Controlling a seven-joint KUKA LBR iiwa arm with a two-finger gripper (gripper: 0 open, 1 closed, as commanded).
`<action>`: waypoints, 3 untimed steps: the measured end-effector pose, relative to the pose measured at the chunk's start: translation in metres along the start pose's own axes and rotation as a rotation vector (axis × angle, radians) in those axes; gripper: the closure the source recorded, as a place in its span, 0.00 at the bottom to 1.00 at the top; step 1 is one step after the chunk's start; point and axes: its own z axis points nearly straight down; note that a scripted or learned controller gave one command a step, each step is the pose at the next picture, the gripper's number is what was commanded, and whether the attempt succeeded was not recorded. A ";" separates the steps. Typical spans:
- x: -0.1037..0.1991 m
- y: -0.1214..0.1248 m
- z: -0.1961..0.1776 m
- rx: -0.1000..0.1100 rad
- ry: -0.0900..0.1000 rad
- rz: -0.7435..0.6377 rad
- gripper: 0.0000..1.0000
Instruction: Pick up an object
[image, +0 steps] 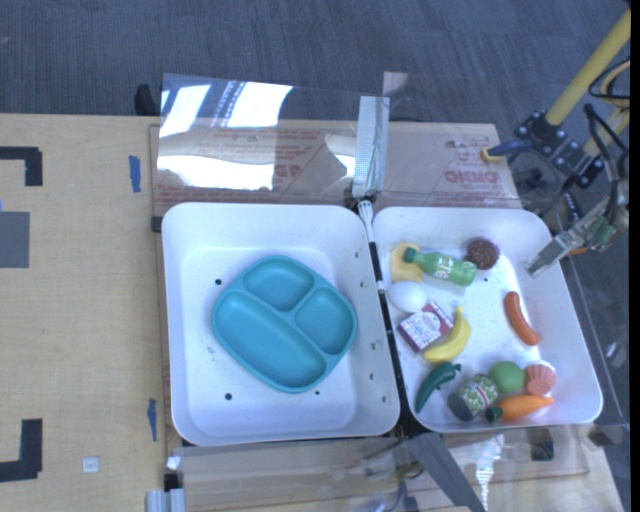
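Observation:
The right white bin (578, 330) holds several toy foods. A green bottle (441, 266) lies on a yellow piece (403, 263) near the bin's back left, with a brown ball (483, 252) beside it. A white egg (407, 296), a red and white packet (424, 327) and a banana (451, 340) lie along the left side. A red sausage (520, 318) lies alone at the right. At the front are a green pepper (436, 386), a can (471, 397), a lime (507, 376), a carrot (521, 407) and a red-orange piece (541, 377).
The left white bin (190, 300) holds a teal divided plate (285, 322). A clear sheet and cardboard (300, 160) stand behind both bins. A yellow pole (590, 70), cables and a grey bracket (560, 250) crowd the right bin's far right corner.

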 end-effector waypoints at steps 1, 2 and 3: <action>-0.018 0.015 0.158 0.013 0.019 -0.082 0.00; 0.012 -0.021 0.164 0.009 0.011 0.002 0.00; 0.010 -0.019 0.151 0.002 0.004 0.003 1.00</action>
